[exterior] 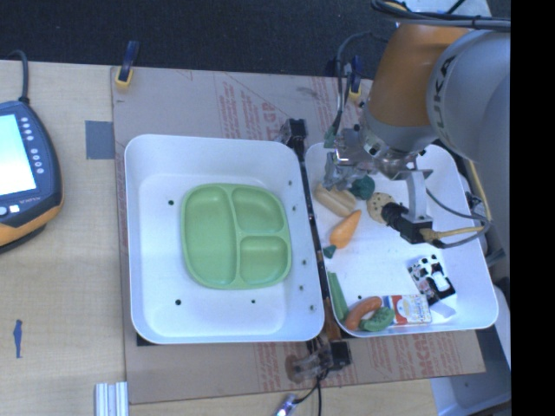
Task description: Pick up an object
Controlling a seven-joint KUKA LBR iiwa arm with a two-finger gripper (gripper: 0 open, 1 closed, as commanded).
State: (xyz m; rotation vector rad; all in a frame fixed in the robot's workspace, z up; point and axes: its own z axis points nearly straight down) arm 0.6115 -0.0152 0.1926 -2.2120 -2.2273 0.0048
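My gripper [340, 173] hangs low over the far left part of the right bin [468, 258], under the grey arm with its orange band. Just below it lies a tan bread roll [336, 201], and a teal-green object [363, 185] sits close at its right side. An orange carrot [345, 230] lies a little nearer the front, and a tan cookie-like piece [378, 204] sits to the right of the roll. Nothing can be seen held in the gripper.
The left bin [147, 232] holds a green divided plate [236, 235]. Toward the right bin's front are a black-and-white toy [430, 276], an orange sausage [359, 308], a green piece [378, 321], a printed card [411, 308] and a green stick [336, 295]. A handheld pendant [22, 176] lies at the far left.
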